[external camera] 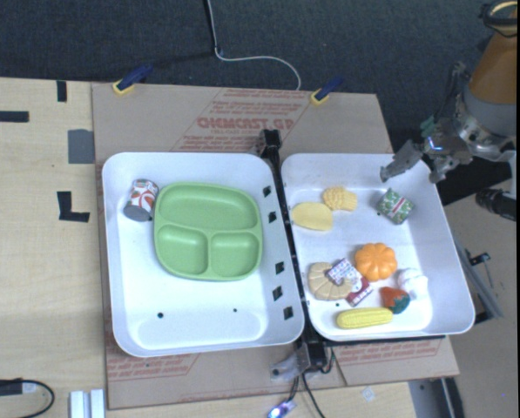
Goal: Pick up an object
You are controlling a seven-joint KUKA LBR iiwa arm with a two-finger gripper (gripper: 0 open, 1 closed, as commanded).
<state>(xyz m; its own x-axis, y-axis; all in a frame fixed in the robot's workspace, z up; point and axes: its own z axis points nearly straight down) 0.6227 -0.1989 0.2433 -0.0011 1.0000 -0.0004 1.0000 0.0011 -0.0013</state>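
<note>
Camera view, arm: the grey arm with its orange band sits at the upper right of the frame, leaning in over the far right corner of the right bin (451,259).
Camera view, pincer: the pincer (414,158) hangs above the bin's upper right rim; I cannot tell how its jaws stand, and nothing shows between them.
Camera view, nearest candidate: a small green and red box (395,205) lies just below and left of the pincer, apart from it.
Camera view, right bin contents: two pale yellow pieces (325,209) at upper centre, an orange pumpkin (376,260) in the middle, a round cracker with a small packet (336,279) to its left, a corn cob (364,318) along the lower edge, white and red bits at lower right.
Camera view, left bin: the left bin (190,329) carries a green divided plate (209,231) and a small can (141,200) at its upper left.
Progress: by my read, nothing is lifted yet. Every object rests on a bin floor.
Left to do: descend, close on one item, raise it. The green box looks the handiest pick.
</note>
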